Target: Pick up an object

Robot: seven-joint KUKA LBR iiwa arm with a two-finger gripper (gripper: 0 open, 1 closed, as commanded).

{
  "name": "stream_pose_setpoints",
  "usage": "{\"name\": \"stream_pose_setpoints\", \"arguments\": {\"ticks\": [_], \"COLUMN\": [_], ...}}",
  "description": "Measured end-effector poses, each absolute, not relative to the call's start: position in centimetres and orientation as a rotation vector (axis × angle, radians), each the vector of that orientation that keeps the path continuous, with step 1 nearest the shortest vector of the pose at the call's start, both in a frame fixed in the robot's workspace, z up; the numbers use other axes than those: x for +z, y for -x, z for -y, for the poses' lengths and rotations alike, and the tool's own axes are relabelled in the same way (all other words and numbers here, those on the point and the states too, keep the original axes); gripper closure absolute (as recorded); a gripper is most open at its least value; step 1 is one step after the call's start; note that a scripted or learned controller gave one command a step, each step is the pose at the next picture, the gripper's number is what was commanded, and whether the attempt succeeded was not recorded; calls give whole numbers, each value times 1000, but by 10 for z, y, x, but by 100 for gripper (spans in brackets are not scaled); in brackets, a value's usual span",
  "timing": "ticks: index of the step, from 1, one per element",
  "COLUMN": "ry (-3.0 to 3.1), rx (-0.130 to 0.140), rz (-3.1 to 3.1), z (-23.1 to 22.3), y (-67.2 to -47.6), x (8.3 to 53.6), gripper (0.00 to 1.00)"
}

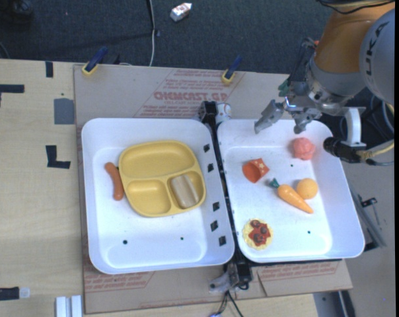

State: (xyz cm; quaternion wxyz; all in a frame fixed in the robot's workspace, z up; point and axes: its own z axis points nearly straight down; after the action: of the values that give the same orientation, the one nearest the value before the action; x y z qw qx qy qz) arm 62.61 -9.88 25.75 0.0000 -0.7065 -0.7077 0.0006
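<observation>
You are looking at the gripper [283, 118] hanging over the far edge of the right bin [341, 243], with its jaws spread apart and holding nothing between them. No single target is named, so any item counts: in the right bin a pink ball [303, 148] is lying nearest the gripper, just toward the near side of it, a red piece [255, 170] is sitting left of centre, and a carrot [294, 197] is resting with an orange ball [307, 188] touching or almost touching it. A small pizza [258, 233] is lying near the front rim. In the left bin [97, 243] a sausage [114, 180] is lying beside a yellow divided tray [161, 164], which is carrying a bread slice [184, 190] in one compartment. The arm is not yet lowering onto anything that you can confirm. The risks, as I am judging them: the pink ball is round and is likely rolling away if one finger is touching it first; the carrot and orange ball are crowding each other, so a descent there could be pushing one aside or pinching both; the pizza is flat and could be slipping under the fingertips; and a descent close to the far rim could be striking the bin wall.
</observation>
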Motion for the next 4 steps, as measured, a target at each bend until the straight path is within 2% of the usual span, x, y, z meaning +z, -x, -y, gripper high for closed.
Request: {"name": "stream_pose_setpoints", "arguments": {"ticks": [1,2,3,4], "ry": [2217,2220,2220,2220], "rx": [9,3,-1,-1], "rz": [2217,2221,2224,2222], "z": [106,97,102,102], "y": [-610,-598,-629,-628], "x": [175,80,84,95], "gripper": [0,0,0,100]}}
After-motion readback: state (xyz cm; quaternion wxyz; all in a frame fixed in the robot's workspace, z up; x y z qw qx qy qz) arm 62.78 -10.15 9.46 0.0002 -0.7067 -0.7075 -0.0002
